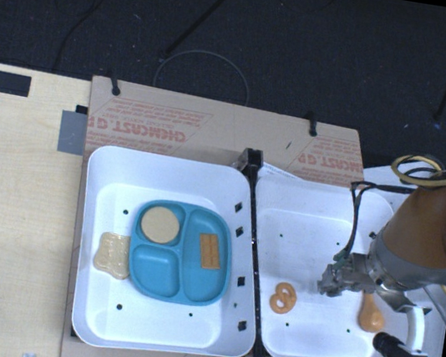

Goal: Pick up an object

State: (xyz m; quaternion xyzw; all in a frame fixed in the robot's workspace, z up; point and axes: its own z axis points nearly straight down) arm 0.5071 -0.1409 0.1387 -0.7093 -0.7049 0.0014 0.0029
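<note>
Nearest you, the pretzel (283, 298) lies on the right bin (316, 231) floor, at nine o'clock from the gripper (337, 282), just beside it. Whether it grips anything, you cannot tell. Expect something light, stiff, brittle; pinch across its outer loops.

The arm (421, 236) covers the right bin's (316, 231) right wall and part of a tan object (370, 314) there; gripper (340, 279) fingers too dark to read
</note>
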